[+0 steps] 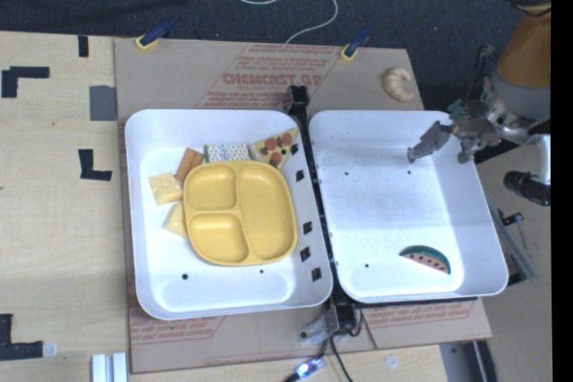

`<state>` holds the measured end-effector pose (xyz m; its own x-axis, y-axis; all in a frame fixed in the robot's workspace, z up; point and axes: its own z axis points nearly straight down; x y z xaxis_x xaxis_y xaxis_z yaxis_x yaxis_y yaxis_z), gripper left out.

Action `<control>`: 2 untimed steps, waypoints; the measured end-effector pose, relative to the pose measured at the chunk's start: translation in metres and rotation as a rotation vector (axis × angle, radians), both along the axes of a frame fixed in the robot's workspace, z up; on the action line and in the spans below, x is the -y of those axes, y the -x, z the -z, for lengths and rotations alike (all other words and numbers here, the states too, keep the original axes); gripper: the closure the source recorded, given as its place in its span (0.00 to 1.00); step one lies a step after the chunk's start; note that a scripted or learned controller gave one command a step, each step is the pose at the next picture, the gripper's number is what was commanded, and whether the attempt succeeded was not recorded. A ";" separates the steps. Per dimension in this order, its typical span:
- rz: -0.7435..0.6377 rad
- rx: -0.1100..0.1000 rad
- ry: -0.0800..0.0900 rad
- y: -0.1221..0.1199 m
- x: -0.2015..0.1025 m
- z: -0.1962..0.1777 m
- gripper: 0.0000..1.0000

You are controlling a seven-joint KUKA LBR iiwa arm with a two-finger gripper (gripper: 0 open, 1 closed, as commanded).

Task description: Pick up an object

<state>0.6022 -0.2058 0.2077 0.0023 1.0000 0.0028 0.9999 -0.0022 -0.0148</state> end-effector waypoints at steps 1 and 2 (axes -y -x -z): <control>-0.003 0.013 0.003 -0.003 0.000 -0.008 0.00; -0.005 0.010 0.003 -0.006 -0.005 0.037 0.00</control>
